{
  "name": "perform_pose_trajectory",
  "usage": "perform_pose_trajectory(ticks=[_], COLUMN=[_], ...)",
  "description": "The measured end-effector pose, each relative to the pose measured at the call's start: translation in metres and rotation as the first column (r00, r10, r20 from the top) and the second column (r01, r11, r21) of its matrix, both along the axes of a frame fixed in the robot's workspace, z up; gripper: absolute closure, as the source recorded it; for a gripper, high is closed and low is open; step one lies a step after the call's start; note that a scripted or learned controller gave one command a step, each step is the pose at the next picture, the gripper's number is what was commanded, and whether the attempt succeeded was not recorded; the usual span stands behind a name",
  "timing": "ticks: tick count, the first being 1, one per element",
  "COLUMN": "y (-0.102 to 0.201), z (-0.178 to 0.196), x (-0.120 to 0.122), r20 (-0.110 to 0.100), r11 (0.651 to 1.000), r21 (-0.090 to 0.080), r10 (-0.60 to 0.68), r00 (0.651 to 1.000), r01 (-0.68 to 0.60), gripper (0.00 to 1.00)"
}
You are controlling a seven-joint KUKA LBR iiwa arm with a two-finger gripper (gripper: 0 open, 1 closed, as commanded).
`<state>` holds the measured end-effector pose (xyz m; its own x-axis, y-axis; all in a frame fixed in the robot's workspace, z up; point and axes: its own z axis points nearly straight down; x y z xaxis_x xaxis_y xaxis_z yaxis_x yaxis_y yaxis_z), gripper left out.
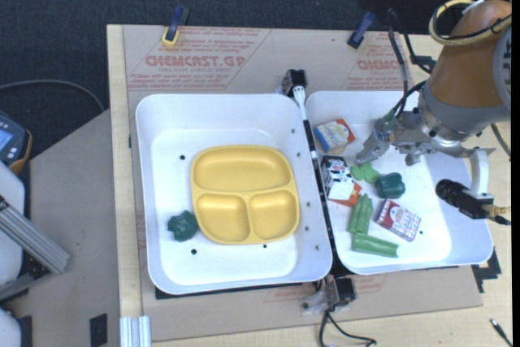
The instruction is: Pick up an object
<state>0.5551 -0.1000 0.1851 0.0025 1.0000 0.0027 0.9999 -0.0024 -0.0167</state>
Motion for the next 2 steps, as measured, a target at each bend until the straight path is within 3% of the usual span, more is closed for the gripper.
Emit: perform_pose_trajectory(ticks=[1, 2], y=[0.0, 0.0], z=[0.007, -0.053], x=[0.003, -0.003], r20=[0.014, 0.014], r11=[1.0, 1.0], r21=[-0.001, -0.003], r10=[0.002, 0.001], r00=[1.0, 1.0], r01=[-0.002, -0.001], gripper=[0.0, 0.0])
